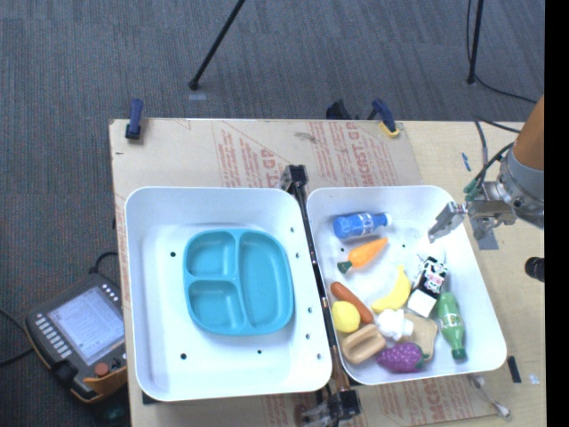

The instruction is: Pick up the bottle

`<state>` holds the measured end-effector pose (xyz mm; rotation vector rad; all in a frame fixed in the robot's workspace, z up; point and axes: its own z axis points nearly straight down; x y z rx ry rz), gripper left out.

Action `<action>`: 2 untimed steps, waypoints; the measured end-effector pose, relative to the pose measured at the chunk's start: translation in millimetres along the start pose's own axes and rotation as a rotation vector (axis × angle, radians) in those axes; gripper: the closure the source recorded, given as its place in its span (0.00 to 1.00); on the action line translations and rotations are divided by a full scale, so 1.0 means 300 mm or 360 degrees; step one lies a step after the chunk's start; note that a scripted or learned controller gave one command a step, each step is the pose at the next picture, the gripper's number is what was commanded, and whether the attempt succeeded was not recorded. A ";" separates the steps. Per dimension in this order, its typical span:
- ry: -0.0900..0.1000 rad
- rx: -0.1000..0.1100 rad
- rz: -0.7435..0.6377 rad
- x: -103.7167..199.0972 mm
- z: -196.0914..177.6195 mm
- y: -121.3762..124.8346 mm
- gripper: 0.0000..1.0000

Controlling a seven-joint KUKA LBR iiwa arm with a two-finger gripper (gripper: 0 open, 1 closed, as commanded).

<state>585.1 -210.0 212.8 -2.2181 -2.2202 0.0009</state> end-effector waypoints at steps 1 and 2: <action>0.0002 0.0000 -0.0004 0.001 -0.035 0.002 1.00; -0.0005 -0.0008 -0.0062 -0.012 -0.394 -0.216 1.00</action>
